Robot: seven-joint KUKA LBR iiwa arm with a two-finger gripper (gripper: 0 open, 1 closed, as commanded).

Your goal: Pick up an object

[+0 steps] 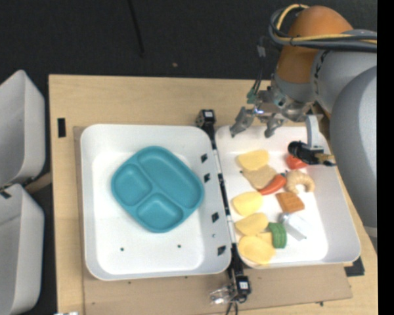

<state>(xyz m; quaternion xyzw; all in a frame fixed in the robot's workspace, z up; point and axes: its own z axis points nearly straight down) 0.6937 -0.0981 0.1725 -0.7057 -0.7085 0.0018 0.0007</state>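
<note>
Above right bin [338, 238] | end effector [255, 127] spread, nothing gripped | pale foods [253, 160] overlap

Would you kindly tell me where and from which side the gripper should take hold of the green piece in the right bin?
Probably from straight above, across the short width of the green piece. It lies flat, a yellow piece touches its left, and its right side looks freer. The gripper hangs at the bin's far edge.
</note>
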